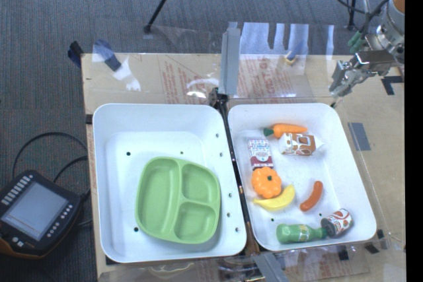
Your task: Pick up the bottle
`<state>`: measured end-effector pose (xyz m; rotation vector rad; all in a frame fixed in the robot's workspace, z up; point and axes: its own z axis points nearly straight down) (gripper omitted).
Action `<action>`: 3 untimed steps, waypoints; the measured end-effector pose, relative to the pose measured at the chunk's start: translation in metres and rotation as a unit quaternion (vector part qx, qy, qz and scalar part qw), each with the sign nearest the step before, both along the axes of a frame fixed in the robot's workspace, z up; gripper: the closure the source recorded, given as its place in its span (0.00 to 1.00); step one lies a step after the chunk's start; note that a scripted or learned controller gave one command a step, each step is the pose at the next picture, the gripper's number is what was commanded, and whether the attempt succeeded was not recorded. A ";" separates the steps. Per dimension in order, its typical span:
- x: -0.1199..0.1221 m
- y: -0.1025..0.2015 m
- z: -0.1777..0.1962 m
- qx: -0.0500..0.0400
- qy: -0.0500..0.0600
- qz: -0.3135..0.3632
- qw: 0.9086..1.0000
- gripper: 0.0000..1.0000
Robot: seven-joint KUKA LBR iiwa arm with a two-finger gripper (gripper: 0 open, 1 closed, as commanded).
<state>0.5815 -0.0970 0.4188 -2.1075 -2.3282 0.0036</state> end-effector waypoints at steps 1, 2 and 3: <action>0.012 -0.018 0.017 0.000 0.000 0.009 1.000 1.00; -0.034 -0.064 0.017 0.000 0.000 0.072 0.997 1.00; -0.044 -0.101 -0.023 0.001 0.001 -0.027 1.000 1.00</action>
